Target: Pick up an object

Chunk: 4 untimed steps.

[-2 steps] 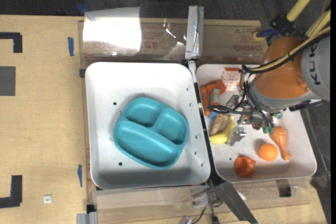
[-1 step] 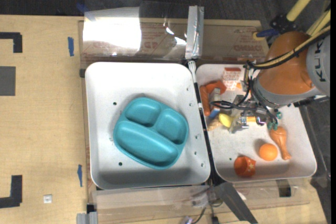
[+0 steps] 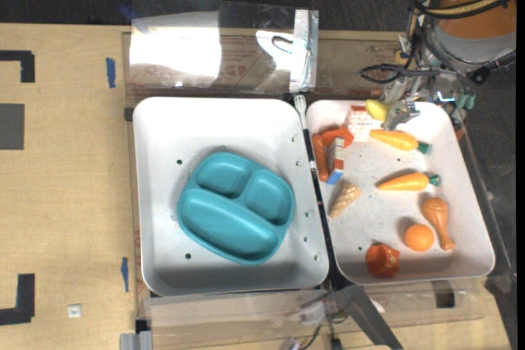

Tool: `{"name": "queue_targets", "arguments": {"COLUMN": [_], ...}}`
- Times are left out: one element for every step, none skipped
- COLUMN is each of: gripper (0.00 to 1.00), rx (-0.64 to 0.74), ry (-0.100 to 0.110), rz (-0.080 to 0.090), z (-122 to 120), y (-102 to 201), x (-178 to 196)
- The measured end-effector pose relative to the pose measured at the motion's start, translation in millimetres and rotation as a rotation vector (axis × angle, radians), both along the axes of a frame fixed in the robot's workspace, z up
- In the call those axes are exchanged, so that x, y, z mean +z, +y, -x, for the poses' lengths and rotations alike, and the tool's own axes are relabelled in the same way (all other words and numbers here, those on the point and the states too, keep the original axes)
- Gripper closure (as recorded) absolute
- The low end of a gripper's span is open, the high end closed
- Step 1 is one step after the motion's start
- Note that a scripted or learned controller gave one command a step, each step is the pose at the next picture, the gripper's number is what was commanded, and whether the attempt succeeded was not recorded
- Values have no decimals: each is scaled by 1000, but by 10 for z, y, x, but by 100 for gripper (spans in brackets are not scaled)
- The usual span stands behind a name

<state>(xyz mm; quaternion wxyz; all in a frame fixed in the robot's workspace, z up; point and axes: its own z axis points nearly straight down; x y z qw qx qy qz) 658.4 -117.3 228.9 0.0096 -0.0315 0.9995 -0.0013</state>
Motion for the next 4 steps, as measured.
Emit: {"name": "queue_targets", "arguments": {"gripper": [100,100,100,100], "rx": [22,-47,415,383], "ry": [11,15,11,7], "rz": [-3,-4,4,2], "z": [594,1164,834,910], "y": [360,623,-90,486], "x": [20,-162,-182,163]}}
